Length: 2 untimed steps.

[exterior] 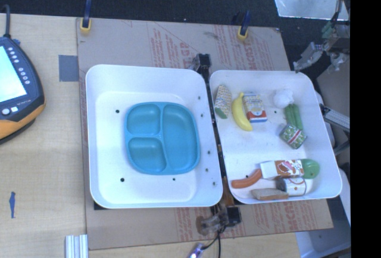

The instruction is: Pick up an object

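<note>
The right white bin (331,158) holds several toy foods. A corn cob (222,99), a yellow banana (240,112) and a small carton (255,106) lie close together at its far left. A white crumpled ball (283,96), a green cucumber (293,115) and a green patterned can (292,136) sit toward the right. Along the near wall lie a white bottle with a green cap (289,168), an orange sausage (247,179), a brown flat piece (269,194) and a small dark-labelled box (296,185).
The left white bin (95,131) bears a blue sectioned plate (162,137). A teach pendant (15,87) lies at the far left of the bench. Grey metal hardware (318,51) stands beyond the right bin's far right corner. Two clamps (243,27) pin the cardboard underlay.
</note>
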Each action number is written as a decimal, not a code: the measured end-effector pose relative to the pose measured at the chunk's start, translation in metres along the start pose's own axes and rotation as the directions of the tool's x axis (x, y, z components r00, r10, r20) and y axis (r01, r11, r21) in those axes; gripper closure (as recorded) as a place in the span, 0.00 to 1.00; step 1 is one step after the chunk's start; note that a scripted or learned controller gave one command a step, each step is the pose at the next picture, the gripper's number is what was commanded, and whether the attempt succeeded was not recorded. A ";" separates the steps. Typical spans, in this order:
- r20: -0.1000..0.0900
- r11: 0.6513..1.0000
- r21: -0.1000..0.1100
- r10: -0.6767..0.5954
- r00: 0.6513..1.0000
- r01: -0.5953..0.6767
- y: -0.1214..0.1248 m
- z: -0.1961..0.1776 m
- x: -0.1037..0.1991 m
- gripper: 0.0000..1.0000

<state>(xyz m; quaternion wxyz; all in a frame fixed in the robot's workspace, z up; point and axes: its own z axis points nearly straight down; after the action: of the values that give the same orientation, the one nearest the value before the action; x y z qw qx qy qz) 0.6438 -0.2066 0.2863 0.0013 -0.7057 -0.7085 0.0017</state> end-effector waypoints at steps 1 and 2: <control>-0.001 1.000 0.002 -0.002 1.000 0.002 0.012 0.109 0.088 0.00; 0.003 1.000 -0.005 -0.003 1.000 0.003 0.010 0.191 0.111 0.00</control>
<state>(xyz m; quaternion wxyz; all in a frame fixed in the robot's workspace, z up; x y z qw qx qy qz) 0.6528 -0.0953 0.0952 -0.0018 -0.7047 -0.7095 0.0010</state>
